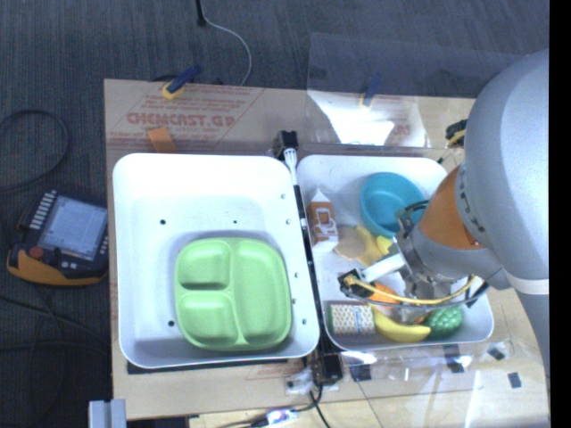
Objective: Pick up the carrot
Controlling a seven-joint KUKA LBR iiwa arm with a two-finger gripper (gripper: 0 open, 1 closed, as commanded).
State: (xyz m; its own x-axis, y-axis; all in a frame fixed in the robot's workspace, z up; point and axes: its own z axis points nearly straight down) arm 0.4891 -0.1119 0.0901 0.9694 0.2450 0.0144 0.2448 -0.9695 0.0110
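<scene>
Arm's tool [412,285] hovers touching carrot [385,289].

The arm [500,194] covers much of the right bin [314,266] (the carrot [385,288] shows only partly beneath the wrist).

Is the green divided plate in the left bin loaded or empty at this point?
Empty. The green divided plate lies flat in the left bin, and all its compartments show bare green surface with nothing resting in them.

Arm [513,163]: grey, entering from the right, bent downward. Orange band [446,217]: above the wrist. Tool [406,283]: pointing down and leftward, low; cables trailing beside it
</scene>
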